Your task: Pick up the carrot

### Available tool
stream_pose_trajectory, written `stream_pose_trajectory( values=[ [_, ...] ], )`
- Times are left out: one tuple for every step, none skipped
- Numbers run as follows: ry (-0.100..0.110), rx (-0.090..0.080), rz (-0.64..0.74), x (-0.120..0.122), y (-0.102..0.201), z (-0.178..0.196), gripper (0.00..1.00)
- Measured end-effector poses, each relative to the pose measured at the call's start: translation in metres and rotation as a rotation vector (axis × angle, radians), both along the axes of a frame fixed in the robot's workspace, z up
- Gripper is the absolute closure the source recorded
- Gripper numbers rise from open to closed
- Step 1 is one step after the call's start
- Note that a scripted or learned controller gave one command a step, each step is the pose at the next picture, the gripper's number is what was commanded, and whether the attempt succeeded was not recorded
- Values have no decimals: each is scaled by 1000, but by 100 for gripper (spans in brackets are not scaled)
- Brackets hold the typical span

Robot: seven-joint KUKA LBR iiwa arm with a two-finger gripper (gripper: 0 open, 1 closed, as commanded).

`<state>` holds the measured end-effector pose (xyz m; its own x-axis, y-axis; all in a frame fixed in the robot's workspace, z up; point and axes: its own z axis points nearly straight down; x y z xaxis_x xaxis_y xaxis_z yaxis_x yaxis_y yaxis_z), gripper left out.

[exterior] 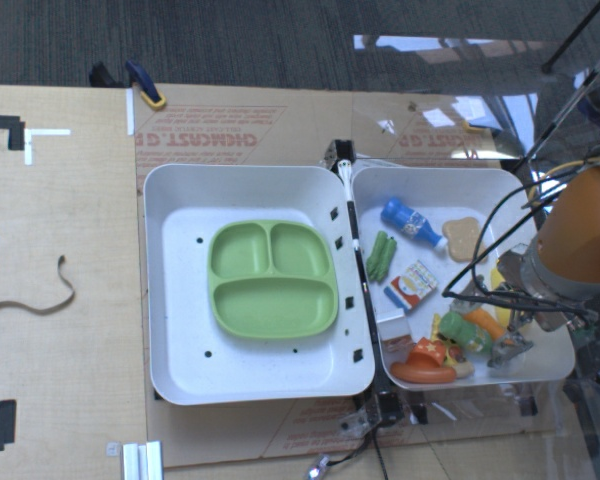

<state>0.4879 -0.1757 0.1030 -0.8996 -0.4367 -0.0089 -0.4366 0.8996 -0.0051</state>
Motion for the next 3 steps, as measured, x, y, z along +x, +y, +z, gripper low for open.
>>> stream_pose_trajectory(
  values=[
    [6,3,-169,0,-9,-10,0],
    [5,0,321,0,20,-10,0],
    [3,3,-51,74,-45,-10,0]
  ],
)
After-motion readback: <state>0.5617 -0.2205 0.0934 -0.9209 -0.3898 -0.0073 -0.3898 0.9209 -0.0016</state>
